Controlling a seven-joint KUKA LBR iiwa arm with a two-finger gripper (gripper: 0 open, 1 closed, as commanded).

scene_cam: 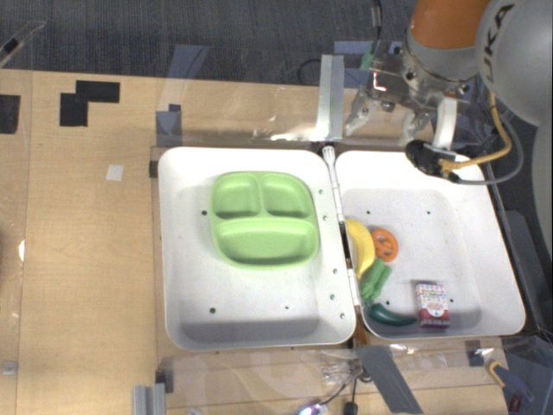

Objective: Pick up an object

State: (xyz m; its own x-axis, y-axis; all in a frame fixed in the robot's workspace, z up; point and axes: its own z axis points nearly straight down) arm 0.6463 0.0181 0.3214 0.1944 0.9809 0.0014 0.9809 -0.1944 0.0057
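Hanging spread and empty over the right bin's (484,232) far edge, the gripper (397,119) has the banana (360,245) well below it, long axis running near-to-far against the left wall.

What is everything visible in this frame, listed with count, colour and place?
bins: 2, white, side by side on the bench
divided plate: 1, green, in the left bin
banana: 1, yellow, right bin, by the dividing wall
round orange toy: 1, orange, right bin, beside the banana
green vegetables: 2 or so, green, right bin, near front corner
small packet: 1, red and white, right bin, front
bench: 1, light wood
arm: 1, grey with orange band, above the right bin's far edge
gripper: 1, metal, fingers spread, holding nothing
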